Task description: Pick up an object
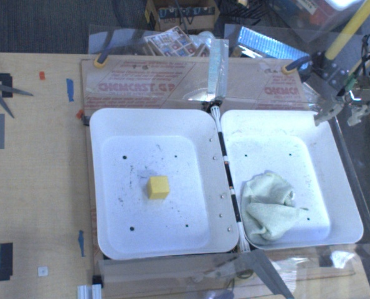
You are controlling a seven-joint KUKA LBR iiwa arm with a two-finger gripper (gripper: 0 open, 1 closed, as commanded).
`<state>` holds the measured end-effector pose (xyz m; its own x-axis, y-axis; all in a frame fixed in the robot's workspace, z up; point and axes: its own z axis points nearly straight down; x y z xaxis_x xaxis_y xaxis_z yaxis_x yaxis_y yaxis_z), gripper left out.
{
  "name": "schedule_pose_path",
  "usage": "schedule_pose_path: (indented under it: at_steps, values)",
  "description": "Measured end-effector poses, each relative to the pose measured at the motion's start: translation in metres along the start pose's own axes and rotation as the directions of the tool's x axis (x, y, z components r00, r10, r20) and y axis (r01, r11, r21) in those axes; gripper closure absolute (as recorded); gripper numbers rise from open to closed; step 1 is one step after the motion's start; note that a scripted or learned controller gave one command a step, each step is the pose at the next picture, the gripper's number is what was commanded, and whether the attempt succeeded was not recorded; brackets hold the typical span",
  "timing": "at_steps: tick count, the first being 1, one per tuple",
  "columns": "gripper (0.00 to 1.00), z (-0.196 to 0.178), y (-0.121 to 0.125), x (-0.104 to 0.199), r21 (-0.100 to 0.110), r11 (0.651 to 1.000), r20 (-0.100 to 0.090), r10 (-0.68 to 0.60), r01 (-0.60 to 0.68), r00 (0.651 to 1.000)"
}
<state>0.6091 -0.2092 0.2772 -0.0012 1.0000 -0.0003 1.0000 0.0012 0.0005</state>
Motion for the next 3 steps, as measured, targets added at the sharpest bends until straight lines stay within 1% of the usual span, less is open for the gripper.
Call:
schedule_pose_path:
  at_steps: [1,2,3]
  values:
    - [0.0,0.163,-0.031,0.025,0.002,0.972,0.0,0.235,-0.235,0.972]
    - [0.0,0.189,-0.086,0.084,-0.007,0.911,-0.003,0.413,-0.413,0.911]
    - [1.0,0.178,-0.085,0.081,-0.012,0.908,-0.004,0.419,-0.419,0.908]
